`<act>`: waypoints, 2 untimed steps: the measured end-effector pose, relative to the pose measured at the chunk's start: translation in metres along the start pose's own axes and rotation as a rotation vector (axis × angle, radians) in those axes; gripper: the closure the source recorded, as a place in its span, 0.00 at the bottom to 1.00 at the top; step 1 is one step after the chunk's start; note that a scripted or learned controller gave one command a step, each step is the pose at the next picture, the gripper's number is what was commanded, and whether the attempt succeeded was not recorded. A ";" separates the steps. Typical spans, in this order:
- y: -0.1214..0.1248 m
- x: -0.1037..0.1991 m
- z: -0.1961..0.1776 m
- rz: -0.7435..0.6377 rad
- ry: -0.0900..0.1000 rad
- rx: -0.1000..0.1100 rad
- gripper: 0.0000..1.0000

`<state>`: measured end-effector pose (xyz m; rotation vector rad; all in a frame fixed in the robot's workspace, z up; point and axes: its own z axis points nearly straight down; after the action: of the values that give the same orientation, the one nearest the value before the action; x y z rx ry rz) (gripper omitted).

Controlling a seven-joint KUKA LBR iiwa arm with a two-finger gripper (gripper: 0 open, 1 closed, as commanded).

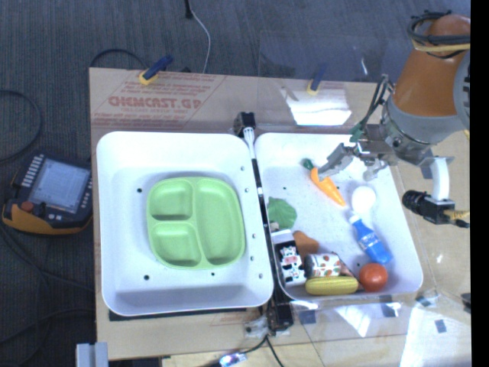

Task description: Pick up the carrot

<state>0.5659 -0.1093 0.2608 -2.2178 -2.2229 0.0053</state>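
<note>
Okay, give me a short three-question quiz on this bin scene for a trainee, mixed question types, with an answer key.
1. True or false: the carrot lies in the right bin.
2. Which item sits in the left bin? A) blue bottle B) green divided plate C) tomato
3. Fill in: along the right bin's near edge, the yellow banana lies just left of the red ____.

Key
1. True; it lies in the bin's far part, near the gripper.
2. B, the green divided plate.
3. tomato.
</note>
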 end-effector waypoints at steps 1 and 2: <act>0.039 -0.019 0.134 0.020 0.000 0.015 0.00; 0.073 -0.044 0.171 0.104 0.002 -0.011 0.00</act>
<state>0.6382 -0.1533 0.0901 -2.3348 -2.1092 -0.0084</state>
